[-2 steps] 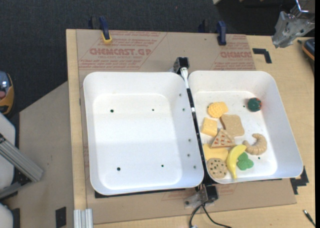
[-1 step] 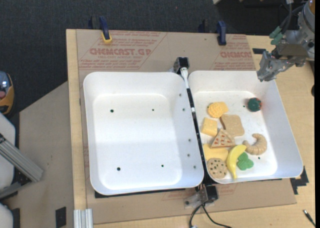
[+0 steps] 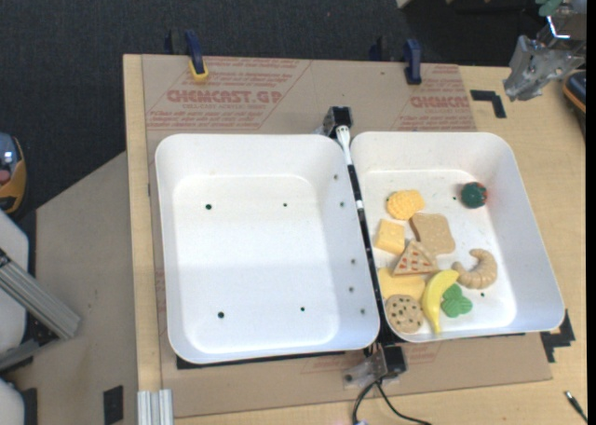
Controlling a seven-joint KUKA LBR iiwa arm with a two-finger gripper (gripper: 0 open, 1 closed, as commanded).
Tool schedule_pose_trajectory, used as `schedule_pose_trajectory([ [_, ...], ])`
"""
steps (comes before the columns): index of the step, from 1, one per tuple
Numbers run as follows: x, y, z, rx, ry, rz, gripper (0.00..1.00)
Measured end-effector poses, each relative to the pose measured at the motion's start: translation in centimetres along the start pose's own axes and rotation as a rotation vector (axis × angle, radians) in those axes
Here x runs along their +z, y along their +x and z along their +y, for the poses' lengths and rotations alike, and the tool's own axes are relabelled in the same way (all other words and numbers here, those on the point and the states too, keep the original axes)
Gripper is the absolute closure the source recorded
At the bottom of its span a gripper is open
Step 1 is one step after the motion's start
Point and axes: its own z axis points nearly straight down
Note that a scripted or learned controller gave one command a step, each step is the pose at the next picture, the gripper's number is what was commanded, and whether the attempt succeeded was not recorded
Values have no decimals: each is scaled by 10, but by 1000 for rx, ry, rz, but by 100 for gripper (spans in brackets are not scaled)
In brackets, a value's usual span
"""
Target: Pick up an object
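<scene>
Toy food crowds the right bin while my tool hangs at the far right corner of the table, past that bin's rim and well apart from everything in it; from this angle I cannot tell how my tool is set. Every candidate lies toward the camera and to the left of my tool, down inside the right bin. The green ball sits alone and nearest my tool, clear of its neighbours. The others pack together: corn, toast, cheese wedge, pizza slice, croissant, cookie, and a banana whose long axis runs toward the camera, touching a green leafy piece. The left bin holds nothing I could take. The lone ball looks the easiest reach.
</scene>
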Motion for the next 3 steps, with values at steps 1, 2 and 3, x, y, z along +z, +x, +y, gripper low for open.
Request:
schedule_pose_trajectory([
  [1,95,0,-18,3,22,2,100],
  [2,12,-2,-8,1,1,0,100],
  [3,98,0,-30,3,21,3,100],
])
